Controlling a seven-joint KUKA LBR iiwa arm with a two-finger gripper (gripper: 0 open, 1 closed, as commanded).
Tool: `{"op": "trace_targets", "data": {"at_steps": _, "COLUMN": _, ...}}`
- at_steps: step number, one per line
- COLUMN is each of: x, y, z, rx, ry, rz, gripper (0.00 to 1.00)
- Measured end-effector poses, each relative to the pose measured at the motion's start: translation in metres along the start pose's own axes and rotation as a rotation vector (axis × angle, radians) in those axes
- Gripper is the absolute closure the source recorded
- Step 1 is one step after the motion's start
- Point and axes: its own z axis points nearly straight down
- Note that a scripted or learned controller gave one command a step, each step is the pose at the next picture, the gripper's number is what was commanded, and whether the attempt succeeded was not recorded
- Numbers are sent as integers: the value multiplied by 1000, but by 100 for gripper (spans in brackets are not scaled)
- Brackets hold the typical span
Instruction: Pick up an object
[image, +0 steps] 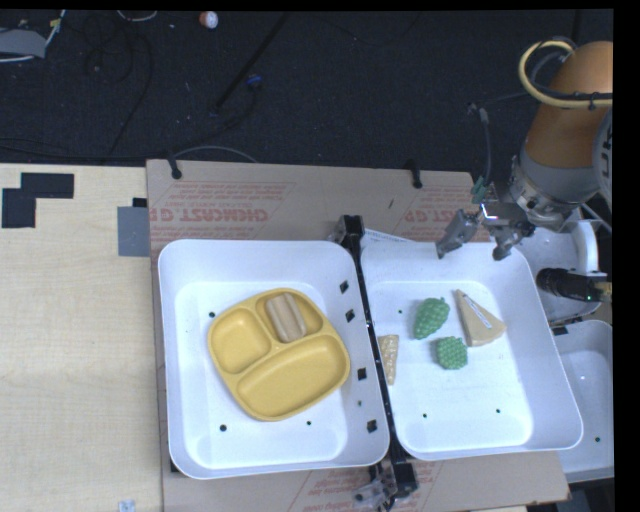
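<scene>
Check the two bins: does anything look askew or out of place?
One thing: a tan wedge in the right bin is jammed against the divider between the bins. The yellow tray sits skewed in the left bin.

I see the gripper at two o'clock, over the far rim of the right bin, fingers spread, nothing between them. In that bin: green bumpy piece, smaller green piece just at its five o'clock, tan wedge beside both at three o'clock. A pale slice lies at the bin's nine o'clock edge. Left bin holds a yellow divided tray with a tan roll in its twelve o'clock compartment.
</scene>
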Motion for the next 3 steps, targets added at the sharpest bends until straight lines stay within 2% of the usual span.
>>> {"op": "trace_targets", "data": {"at_steps": 1, "x": 0, "y": 2, "z": -8, "rx": -13, "ry": -2, "rz": -2, "gripper": 0}}
{"op": "trace_targets", "data": {"at_steps": 2, "x": 3, "y": 0, "z": 34, "rx": -11, "ry": -2, "rz": -2, "gripper": 0}}
{"op": "trace_targets", "data": {"at_steps": 3, "x": 2, "y": 1, "z": 98, "rx": -10, "ry": -1, "rz": -1, "gripper": 0}}
